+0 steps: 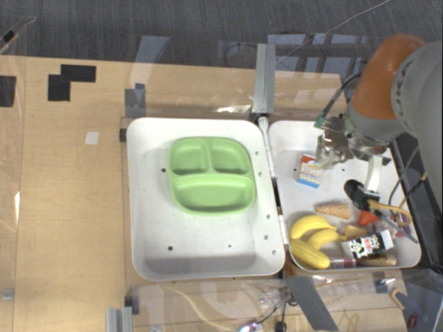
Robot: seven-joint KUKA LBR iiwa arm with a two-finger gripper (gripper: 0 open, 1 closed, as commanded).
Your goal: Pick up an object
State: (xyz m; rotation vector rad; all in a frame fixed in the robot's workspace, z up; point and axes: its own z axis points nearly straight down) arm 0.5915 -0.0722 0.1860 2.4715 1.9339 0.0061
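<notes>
My gripper (327, 155) hangs over the upper part of the right bin (291, 138), below the arm's orange band. Just below and left of it a small white, red and blue carton (309, 171) lies on the bin floor; whether they touch I cannot tell. Two yellow bananas (311, 240) rest in the bin's near left corner. A tan, bread-like piece (334, 209) lies above them. A black-and-white box (368, 244) and a small orange item (367, 218) sit at the near right.
The left bin (145, 206) holds a green divided plate (210, 173) in its far half. A metal divider rail (263, 88) runs between the bins at the back. Cables trail along the right bin's right side.
</notes>
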